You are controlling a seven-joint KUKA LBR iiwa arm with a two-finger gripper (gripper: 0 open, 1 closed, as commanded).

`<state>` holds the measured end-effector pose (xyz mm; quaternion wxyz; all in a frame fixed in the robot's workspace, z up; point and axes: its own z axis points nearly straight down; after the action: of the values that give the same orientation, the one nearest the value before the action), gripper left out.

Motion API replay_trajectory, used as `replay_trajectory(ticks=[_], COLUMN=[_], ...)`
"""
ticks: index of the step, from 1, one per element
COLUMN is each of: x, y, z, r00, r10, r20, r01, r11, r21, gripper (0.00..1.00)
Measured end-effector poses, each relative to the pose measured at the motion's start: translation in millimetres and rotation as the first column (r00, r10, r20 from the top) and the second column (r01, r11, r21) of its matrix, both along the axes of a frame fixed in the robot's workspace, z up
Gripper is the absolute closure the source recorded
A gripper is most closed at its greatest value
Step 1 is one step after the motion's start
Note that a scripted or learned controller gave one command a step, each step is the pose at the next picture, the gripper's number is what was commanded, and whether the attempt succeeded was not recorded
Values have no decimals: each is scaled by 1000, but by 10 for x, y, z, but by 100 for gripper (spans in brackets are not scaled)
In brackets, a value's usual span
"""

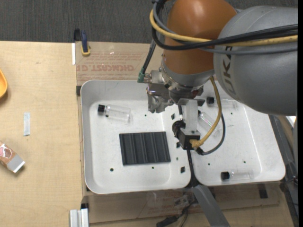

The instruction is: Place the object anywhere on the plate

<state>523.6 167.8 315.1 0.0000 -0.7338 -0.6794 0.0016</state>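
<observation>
The grey arm reaches in from the right, and its gripper (pixel 156 105) hangs over the far right part of the left shallow white bin (pixel 90 141), close to the edge it shares with the right white bin (pixel 265 164). From where I stand I cannot tell whether the tool is wide, narrow or holding anything. A clear plastic vial with a black cap (pixel 115 111) lies on its side in the left bin's far left part, apart from the black ribbed rectangular plate (pixel 144 148). A second capped vial (pixel 235 175) lies near the right bin's front rim.
</observation>
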Motion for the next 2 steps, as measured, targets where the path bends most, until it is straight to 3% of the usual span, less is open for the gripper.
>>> replay_trajectory(ticks=[1, 2], x=[-382, -381], y=[573, 571], z=[-216, -216], r00=[968, 968], r10=[253, 253], r20=[-2, -2], r01=[-253, -253], r11=[968, 968], r21=[0, 0], gripper=[100, 0])
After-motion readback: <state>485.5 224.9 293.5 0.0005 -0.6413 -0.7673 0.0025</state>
